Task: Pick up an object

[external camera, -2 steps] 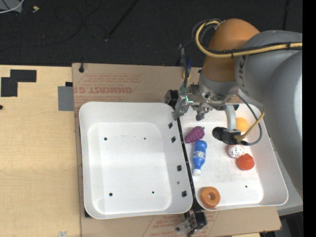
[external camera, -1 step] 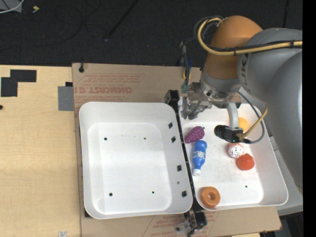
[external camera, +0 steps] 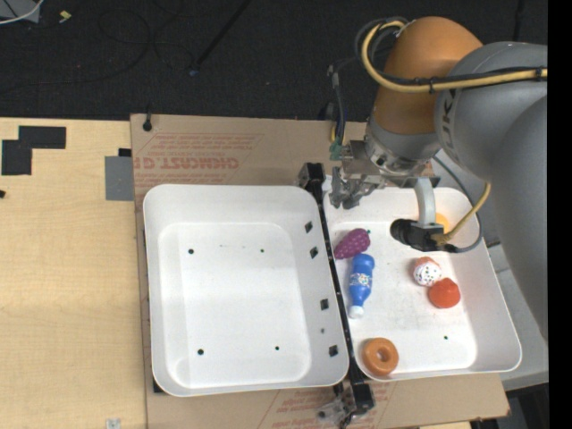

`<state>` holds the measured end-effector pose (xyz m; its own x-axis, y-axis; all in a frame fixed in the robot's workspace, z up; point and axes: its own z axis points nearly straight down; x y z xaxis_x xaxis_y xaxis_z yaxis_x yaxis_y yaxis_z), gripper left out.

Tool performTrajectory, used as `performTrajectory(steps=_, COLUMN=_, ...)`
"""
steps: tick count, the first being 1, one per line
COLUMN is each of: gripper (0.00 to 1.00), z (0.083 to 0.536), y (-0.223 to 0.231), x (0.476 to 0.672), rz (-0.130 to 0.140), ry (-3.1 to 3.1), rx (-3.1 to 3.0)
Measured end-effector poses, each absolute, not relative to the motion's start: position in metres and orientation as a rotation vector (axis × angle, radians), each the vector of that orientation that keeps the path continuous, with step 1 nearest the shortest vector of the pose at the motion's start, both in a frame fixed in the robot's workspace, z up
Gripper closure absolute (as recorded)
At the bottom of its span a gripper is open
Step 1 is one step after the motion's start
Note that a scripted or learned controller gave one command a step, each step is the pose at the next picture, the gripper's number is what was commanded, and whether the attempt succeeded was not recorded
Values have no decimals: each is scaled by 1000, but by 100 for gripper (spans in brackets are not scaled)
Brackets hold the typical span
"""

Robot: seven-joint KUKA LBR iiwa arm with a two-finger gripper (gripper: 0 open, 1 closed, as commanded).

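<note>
The left shallow white plastic bin [external camera: 170, 239] is lying bare-floored beside its twin, so the picking has to be done in the right shallow white plastic bin [external camera: 496, 342], where all the candidates are sitting. Just inside that bin's left wall, a small purple knobbly grape-bunch toy [external camera: 352, 241] is touching the top of a blue-and-white toy bottle [external camera: 361, 282] lying lengthwise along the wall; an orange ring-shaped doughnut toy [external camera: 382, 356] is resting by the bin's near left corner. The tool [external camera: 347, 189] is hanging over the bin's far left corner, near the purple toy, and whether it is released or clenched I cannot tell, though nothing is visibly caught in it. Judging from this, the step in hand is lining up and descending: it would be wise to be centring over one piece alone, keeping off the bin wall, since the purple toy and bottle are crowding each other there. Further right, a white spotted die [external camera: 427, 272] and a red rounded toy [external camera: 444, 293] are sitting close together. The grey arm [external camera: 500, 123] is reaching in from the counter's right edge, its orange band [external camera: 420, 56] bent steeply down.
</note>
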<state>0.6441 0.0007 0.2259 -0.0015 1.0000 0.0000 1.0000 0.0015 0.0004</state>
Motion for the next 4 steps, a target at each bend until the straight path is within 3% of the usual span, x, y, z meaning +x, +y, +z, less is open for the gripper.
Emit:
performTrajectory(steps=1, gripper=100, z=184, y=87, x=642, rz=-6, ry=2234, rx=2218)
performTrajectory(steps=3, gripper=100, z=170, y=235, x=643, rz=-1, ry=2232, rx=2215)
performTrajectory(steps=4, gripper=100, z=189, y=243, x=644, rz=-2, ry=2224, rx=2220)
